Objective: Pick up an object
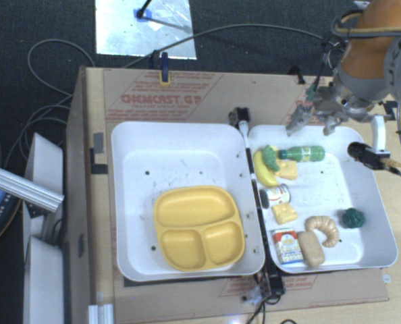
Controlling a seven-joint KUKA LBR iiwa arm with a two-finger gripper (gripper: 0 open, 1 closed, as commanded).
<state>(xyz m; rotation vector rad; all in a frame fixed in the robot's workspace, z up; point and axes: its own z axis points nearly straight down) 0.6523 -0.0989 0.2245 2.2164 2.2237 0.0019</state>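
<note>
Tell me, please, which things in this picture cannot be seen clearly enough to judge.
- Gripper, camera view: blurred and small, so its finger state is unclear.
- Small can: label too small to read.
- Red carton: print too small; the bread roll covers one side.

Bare right bin [362, 201] centre; food crowding its left side.

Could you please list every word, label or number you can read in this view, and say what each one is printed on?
"CHEMCAST GP", approximately, in red print on the brown board under the bins; the last letters are blurred.
Red patterned print elsewhere on the board: too faint to read.
Label on the small can: too small to read.
Print on the small carton: too small to read.
Label on the green bottle: unreadable.
</note>
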